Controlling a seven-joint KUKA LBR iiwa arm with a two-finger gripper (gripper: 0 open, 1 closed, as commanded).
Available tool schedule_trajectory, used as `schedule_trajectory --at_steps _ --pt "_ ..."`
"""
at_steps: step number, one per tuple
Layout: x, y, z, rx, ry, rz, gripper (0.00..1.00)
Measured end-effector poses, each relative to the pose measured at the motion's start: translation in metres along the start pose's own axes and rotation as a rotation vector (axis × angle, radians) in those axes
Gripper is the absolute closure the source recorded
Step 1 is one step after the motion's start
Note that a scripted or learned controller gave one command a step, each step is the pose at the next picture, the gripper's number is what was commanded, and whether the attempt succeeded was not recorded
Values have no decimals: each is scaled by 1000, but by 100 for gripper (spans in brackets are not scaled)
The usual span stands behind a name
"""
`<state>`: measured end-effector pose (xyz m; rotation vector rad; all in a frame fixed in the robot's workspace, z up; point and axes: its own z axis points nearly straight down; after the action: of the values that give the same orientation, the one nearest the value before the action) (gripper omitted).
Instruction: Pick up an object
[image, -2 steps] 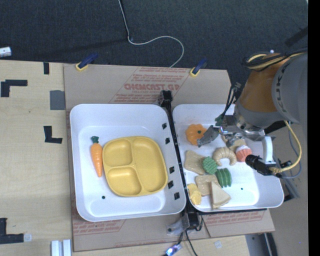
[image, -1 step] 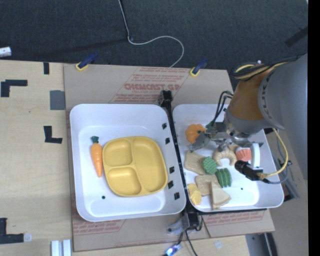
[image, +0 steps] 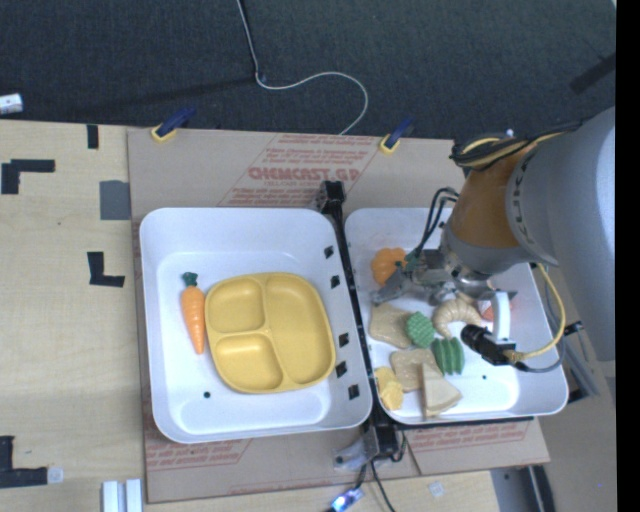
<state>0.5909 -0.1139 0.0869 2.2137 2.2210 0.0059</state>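
We take the small orange piece (image: 388, 265) in the upper left of the right bin (image: 520, 400) as the likeliest target, since the gripper (image: 395, 288) sits just below it, near the divider between the two bins. We cannot tell from this slanted view what the tool's opening is, and nothing is visibly held by it. The orange piece looks like toy food, so we judge it light, stiff and a little slick; its rounded shape suggests taking it across its middle, where it is least likely to squirt out. Just below lie a tan slab (image: 391, 325), a green leafy piece (image: 419, 329), a croissant-like piece (image: 459, 312) and a green ribbed piece (image: 448, 355), with more tan wedges (image: 428, 382) and a small yellow piece (image: 386, 390) toward the bin's lower left corner. This pile is tightly packed, pieces touching or overlapping, so a grab there risks nudging neighbours. The orange piece has barer floor above it, but the bin wall and divider stand close on its left, which leaves little side room. The left bin (image: 170, 400) holds a yellow compartment plate (image: 272, 332) with a toy carrot (image: 193, 314) just beside its left edge; that carrot lies well apart from everything, with open floor around it.
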Motion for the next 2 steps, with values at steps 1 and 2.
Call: schedule_trajectory --at_steps 1,2 --pt "1 0 -11 1 3 0 100" --pt "2 -1 -53 5 1 2 100"
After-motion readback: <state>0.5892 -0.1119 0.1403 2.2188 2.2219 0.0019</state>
